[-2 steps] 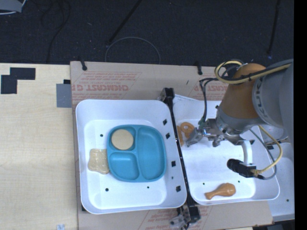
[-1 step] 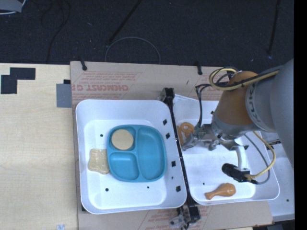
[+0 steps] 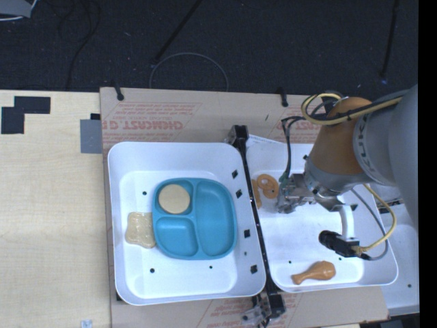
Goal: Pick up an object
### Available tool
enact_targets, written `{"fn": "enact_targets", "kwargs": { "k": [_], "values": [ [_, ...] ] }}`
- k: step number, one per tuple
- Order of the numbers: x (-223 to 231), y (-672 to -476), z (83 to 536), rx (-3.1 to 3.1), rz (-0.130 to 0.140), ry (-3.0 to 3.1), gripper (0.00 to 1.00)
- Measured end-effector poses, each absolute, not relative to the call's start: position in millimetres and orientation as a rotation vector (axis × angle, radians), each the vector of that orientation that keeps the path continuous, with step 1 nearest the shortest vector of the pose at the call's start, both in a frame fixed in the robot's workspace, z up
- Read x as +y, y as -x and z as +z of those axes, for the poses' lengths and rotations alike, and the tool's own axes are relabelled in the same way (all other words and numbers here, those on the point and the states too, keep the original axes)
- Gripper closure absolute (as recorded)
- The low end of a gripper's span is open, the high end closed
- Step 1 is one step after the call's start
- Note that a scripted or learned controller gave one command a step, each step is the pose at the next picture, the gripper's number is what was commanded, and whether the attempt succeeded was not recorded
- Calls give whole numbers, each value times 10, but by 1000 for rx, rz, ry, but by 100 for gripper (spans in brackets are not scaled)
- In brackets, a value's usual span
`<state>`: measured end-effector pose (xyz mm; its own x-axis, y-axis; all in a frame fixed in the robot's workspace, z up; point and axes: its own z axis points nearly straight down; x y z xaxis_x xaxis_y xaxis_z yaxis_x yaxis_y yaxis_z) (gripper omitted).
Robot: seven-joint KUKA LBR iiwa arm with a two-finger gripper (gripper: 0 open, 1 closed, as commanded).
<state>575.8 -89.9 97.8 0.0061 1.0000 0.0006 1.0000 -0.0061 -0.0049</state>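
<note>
My gripper (image 3: 287, 201) is low in the right bin (image 3: 382, 272), near its left wall, beneath the orange wrist band (image 3: 338, 149). A tan pretzel (image 3: 265, 185) lies just to the gripper's left, close to it or touching it. A toy chicken drumstick (image 3: 314, 272) rests near the front wall of the same bin, well apart from the gripper. In the left bin (image 3: 130, 162) sits a blue divided tray (image 3: 205, 224) with a round tan biscuit (image 3: 173, 198) in its back-left compartment. A pale slice of bread (image 3: 140, 229) lies against the tray's left side.
The arm's grey body (image 3: 389, 142) and yellow and black cables (image 3: 379, 234) hang over the right bin's back and right side. A black divider (image 3: 249, 210) separates the two bins. The bins sit on brown cardboard (image 3: 171, 115).
</note>
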Motion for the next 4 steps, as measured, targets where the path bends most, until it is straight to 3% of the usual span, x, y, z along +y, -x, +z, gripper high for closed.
{"fn": "enact_targets", "kwargs": {
  "k": [3, 4],
  "values": [
    [-1055, -5711, 2818, -2224, -3, 2224, 100],
    [-631, -5552, 2775, -2222, 3, 2215, 100]
  ]
}}
